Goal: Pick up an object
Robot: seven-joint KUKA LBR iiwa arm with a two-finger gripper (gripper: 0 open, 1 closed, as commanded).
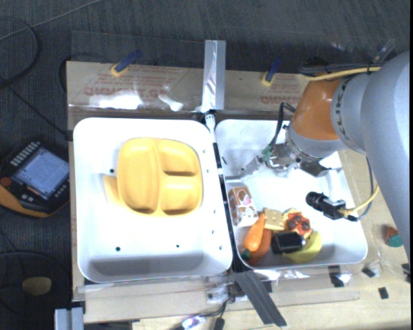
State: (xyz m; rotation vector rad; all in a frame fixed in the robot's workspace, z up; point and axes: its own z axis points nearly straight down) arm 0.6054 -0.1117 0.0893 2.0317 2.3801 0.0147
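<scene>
A jumble of small objects crowds the lower edge of the right bin (351,246), right of centre in the frame: an orange carrot-shaped toy (255,238), a patterned packet (241,205) just above and left of it, a black block (287,242) resting against a yellow banana-like piece (308,249), and a red-and-orange item (297,221) just above the block. The pieces touch or overlap one another. The gripper (270,158) hangs above the upper middle of the same bin, apart from the pile; whether its fingers are spread or closed cannot be told, and nothing shows between them. The grey arm (378,108) with its orange band (315,112) enters from the upper right of the frame. The left bin (96,253) holds a yellow divided tray (158,175) near its centre. A handheld control pendant (34,176) lies on the dark floor at the frame's left edge.
</scene>
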